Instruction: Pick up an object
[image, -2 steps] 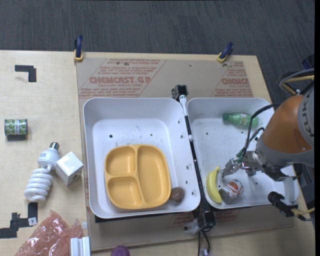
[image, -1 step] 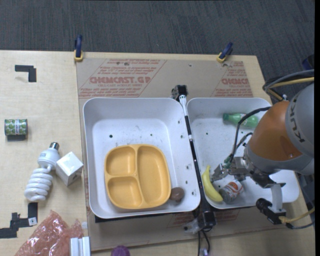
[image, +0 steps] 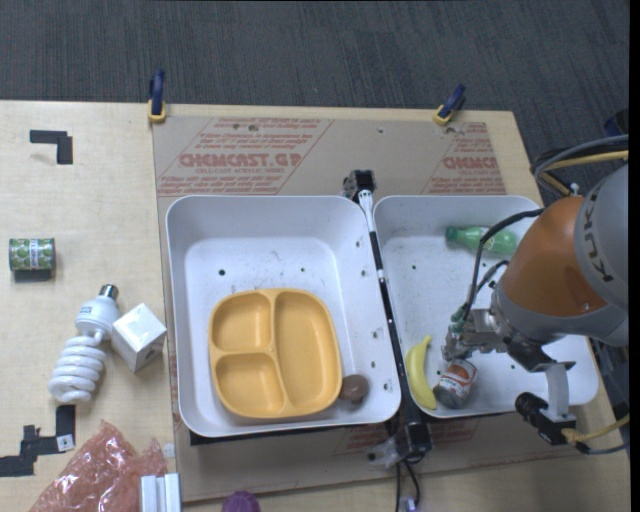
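Note:
My gripper (image: 459, 352) hangs low in the right bin (image: 420, 250), right above a small can (image: 455, 384) with an orange and white label lying near the bin's front wall. A yellow banana (image: 421, 372) lies just left of the can. A green bottle (image: 483, 238) lies at the back of the right bin, partly behind the arm. In the left bin (image: 200, 250) sits a yellow divided plate (image: 275, 352), with a small brown round thing (image: 353, 388) at its right front corner.
Left of the bins on the bench lie a spiral light bulb (image: 82, 346), a white cube (image: 139, 336), a green can (image: 32, 255) and a reddish mesh bag (image: 90, 470). A black rod (image: 372, 240) runs between the bins.

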